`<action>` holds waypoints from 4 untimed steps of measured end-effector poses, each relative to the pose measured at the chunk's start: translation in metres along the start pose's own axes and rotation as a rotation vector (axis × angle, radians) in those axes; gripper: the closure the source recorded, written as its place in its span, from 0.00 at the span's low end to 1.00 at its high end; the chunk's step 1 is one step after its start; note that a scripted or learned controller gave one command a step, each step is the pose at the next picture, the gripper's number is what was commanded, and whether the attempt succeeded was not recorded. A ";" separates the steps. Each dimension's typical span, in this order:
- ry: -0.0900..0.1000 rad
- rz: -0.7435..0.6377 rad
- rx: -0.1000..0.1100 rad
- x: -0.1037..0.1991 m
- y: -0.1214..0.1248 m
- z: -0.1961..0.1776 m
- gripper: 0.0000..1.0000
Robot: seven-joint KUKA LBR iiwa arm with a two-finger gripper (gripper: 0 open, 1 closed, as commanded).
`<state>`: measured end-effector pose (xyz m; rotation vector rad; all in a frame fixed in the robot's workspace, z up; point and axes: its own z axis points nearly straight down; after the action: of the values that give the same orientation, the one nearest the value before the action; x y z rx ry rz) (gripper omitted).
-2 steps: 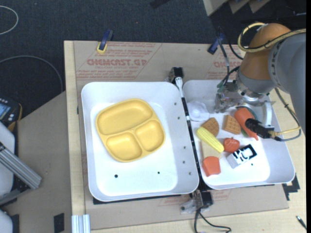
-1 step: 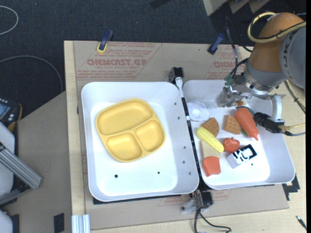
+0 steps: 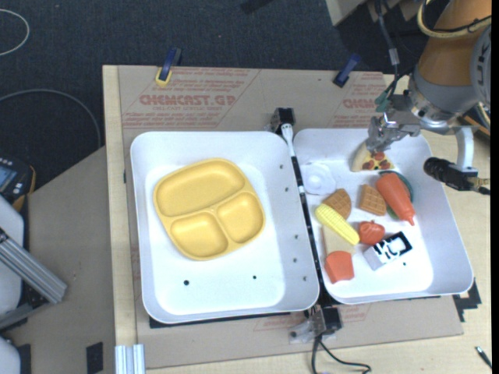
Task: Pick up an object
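Looks like the gripper (image 3: 382, 140) is down at the back of the right bin (image 3: 448, 255), right over the pizza slice (image 3: 373, 160), can't tell if its fingers are apart or closed, so next it needs a clean pinch and lift, all on a cardboard-topped bench (image 3: 234, 92) over dark carpet (image 3: 93, 22).

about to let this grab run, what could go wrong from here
1. The gripper is right above the pizza slice, which lies flat near the right bin's back wall; it may slip out or the gripper may scrape the bin.
2. The carrot and waffle piece lie close by and could get nudged or caught in the grasp.
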<state>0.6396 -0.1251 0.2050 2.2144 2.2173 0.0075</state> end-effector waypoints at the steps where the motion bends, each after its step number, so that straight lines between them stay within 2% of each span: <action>1: 0.001 0.000 0.003 0.000 0.001 -0.022 1.00; 2: 0.004 -0.001 0.014 0.028 -0.043 -0.011 1.00; 3: 0.005 -0.002 0.015 0.066 -0.088 -0.012 1.00; 4: 0.005 -0.001 0.013 0.089 -0.123 -0.025 1.00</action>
<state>0.5164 -0.0361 0.2291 2.2219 2.2270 -0.0012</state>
